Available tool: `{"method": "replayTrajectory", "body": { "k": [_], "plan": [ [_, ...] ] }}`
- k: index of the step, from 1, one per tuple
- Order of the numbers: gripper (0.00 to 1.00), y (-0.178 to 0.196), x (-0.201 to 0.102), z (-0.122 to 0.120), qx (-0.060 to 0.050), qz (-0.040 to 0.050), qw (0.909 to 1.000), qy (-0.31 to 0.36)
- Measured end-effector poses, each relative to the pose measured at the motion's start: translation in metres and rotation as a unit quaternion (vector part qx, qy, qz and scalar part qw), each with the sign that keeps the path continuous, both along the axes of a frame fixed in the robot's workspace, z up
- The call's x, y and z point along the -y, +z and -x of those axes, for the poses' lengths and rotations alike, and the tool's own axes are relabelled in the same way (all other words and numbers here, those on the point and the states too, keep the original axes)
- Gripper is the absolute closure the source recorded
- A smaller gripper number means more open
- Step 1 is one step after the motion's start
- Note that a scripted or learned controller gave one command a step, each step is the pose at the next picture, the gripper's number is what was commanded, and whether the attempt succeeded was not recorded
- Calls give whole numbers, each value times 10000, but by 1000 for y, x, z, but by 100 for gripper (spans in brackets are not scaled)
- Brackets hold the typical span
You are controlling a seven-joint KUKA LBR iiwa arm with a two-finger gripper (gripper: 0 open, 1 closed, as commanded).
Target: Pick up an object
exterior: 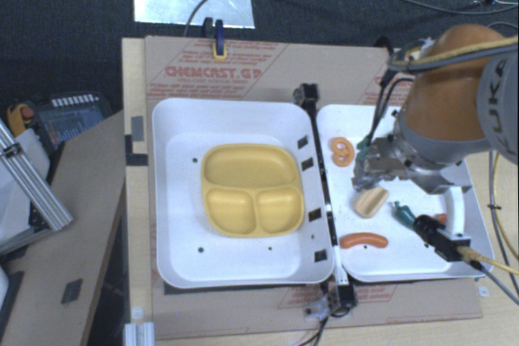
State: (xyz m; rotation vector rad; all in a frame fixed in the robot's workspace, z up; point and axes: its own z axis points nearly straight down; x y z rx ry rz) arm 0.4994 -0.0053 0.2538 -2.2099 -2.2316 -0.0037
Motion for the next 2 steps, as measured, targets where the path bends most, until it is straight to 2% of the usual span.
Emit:
{"method": "replayTrajectory", "body": {
  "k": [1,2],
  "plan": [
    [100,4,-54,-3,6,3,10000,1],
    [100,-16,-108,-2,-11,2,10000,2]
  ]
}}
